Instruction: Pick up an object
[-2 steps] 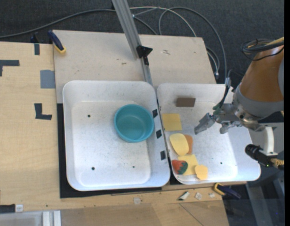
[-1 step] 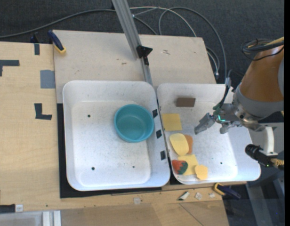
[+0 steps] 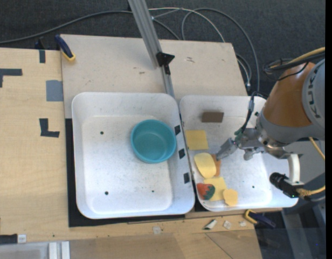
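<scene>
**Arm Poised Over the Right Bin, Above Scattered Yellow Pieces**

The bench was pale wood-grain board, marked with a few dark tape strips, and a lighter panel lay behind the 2 shallow white bins. Beyond the panel the floor was dark carpet, crossed by looping cables. A slim grey metal post slanted down toward the seam between the bins.

The right bin is the landmark here. Immediately left of it sat the left bin, holding a round teal bowl, smooth and glossy. The grey arm with its orange band reached in over the right bin's right wall and bent down toward its middle. The gripper hung just above the bin's centre, pointing left; how far its claw stood apart could not be told, and nothing was seen in it.

Inside the right bin, a small brown block lay near the back wall. A flat yellow square lay toward the left wall. Just in front of it rested a rounded yellow piece, close beside the gripper tip. Near the front wall lay a red and green object, touching another flat yellow piece, with a small yellow lump beside them.
</scene>
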Robot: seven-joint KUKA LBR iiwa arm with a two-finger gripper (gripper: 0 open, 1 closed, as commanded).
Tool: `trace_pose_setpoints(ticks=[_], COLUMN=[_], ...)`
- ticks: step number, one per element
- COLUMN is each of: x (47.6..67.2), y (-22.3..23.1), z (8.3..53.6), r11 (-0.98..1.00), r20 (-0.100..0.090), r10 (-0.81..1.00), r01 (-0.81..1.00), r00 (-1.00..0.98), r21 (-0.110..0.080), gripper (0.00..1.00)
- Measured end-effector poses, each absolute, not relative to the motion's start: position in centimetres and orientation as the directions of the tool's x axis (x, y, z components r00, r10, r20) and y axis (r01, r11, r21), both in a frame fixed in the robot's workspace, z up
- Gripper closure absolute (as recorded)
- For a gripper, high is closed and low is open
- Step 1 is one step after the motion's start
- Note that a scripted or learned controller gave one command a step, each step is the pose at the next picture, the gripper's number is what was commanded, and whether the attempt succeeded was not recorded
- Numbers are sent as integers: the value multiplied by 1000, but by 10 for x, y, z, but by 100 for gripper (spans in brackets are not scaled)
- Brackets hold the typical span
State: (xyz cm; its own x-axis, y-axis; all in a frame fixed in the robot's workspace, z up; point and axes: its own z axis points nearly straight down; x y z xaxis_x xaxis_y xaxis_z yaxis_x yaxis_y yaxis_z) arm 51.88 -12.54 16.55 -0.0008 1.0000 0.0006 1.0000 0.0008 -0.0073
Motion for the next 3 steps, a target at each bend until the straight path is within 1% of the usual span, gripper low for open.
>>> trace_pose_setpoints(ticks=[1,2,3], x=[519,522,524], y=[-124,-125,-123], z=[101,94,106], r11=[1,0,3], r20=[2,0,2], r10=[1000,1000,1000], r01=[1000,1000,1000], r00=[-1,0,-3], r21=[-9,5,11], gripper=[0,0,100])
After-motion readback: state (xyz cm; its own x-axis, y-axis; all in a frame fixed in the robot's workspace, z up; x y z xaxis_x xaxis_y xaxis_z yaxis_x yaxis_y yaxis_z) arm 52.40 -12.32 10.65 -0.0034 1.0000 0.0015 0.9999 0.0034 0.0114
